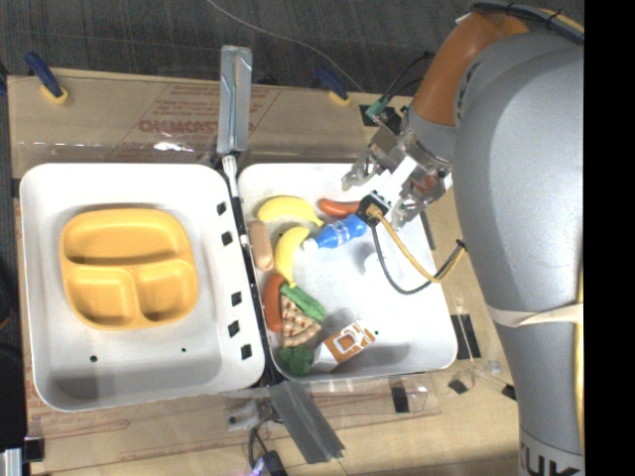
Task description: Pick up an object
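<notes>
Grey arm (526, 216) is seen reaching over the right bin (427, 310), its jaws (382, 181) slightly parted and empty above a red sausage (337, 206), beside a blue bottle (340, 233).

The arm (526, 196) is a bulky, rounded shell of smooth light grey, with an orange band (451, 62) above the wrist. The claw (382, 191) is pale metal and white, and a yellow-and-black cable (417, 266) loops beneath it.
</notes>
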### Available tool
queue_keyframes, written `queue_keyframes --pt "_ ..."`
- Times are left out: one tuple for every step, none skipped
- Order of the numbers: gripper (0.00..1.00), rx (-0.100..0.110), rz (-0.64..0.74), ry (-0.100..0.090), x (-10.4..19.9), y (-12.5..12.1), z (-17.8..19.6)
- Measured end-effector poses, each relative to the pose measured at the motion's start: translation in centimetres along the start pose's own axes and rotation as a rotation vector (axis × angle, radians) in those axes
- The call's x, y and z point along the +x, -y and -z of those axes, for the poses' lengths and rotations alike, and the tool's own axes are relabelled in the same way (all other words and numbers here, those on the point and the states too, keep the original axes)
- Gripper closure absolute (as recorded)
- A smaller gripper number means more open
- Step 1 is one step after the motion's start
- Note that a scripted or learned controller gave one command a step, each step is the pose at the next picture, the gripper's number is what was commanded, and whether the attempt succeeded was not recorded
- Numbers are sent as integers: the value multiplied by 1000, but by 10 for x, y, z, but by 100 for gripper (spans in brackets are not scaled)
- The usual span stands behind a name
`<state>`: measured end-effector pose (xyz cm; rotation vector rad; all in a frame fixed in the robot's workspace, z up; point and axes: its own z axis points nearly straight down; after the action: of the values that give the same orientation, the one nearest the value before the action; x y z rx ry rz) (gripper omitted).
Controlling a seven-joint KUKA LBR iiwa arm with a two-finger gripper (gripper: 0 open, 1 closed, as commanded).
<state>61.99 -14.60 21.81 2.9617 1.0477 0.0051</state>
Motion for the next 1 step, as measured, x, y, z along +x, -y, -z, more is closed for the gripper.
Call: queue_keyframes --pt "0 11 -362 12 25 -12 -94"
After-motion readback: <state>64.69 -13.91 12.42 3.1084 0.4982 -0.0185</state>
